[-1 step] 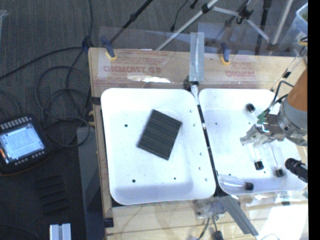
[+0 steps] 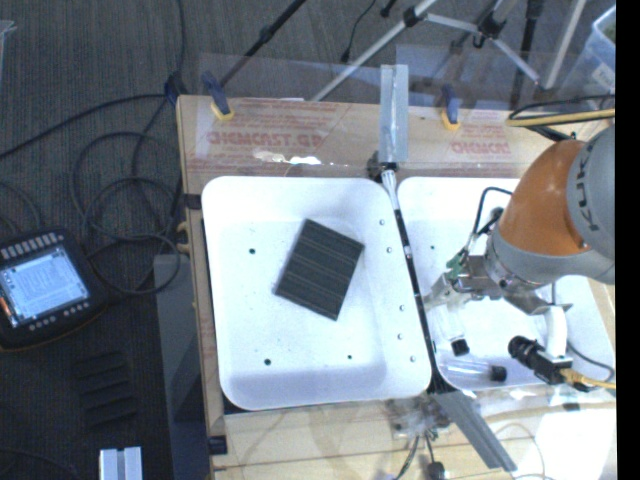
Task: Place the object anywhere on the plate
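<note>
A small dark object (image 2: pixel 459 346) lies near the right bin's (image 2: pixel 600 343) front edge, just below the tool (image 2: pixel 452 286), whose opening cannot be told. Farther left, a ribbed black plate (image 2: pixel 320 269) sits tilted in the left bin (image 2: pixel 232 298).

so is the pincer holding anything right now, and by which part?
Cannot tell. The pincer is low in the right bin, and no object shows between its tips.

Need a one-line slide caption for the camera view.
KUKA arm reaches into right bin; dark ribbed plate lies tilted in left bin.
</note>
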Available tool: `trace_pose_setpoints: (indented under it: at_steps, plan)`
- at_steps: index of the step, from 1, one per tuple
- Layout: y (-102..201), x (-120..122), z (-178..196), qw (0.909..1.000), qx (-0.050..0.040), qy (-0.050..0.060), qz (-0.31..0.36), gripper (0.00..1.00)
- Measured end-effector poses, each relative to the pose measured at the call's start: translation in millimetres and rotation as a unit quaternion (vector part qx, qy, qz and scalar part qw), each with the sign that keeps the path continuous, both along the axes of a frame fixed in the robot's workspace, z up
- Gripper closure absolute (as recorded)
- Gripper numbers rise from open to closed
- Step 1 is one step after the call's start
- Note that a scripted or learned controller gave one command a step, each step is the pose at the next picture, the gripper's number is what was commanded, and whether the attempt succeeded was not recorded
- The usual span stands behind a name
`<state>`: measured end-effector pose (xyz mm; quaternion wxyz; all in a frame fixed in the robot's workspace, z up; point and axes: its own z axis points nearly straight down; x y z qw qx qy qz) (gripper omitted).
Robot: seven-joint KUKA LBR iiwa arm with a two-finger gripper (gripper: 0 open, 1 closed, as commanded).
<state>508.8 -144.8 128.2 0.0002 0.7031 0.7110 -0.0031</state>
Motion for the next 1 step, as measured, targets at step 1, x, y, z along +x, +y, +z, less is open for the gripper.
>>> trace_pose_setpoints:
  at_steps: [1]
  plan:
    - [62.9, 69.1, 53.7, 0.9964, 0.0002, 0.0, -0.085, 1.0]
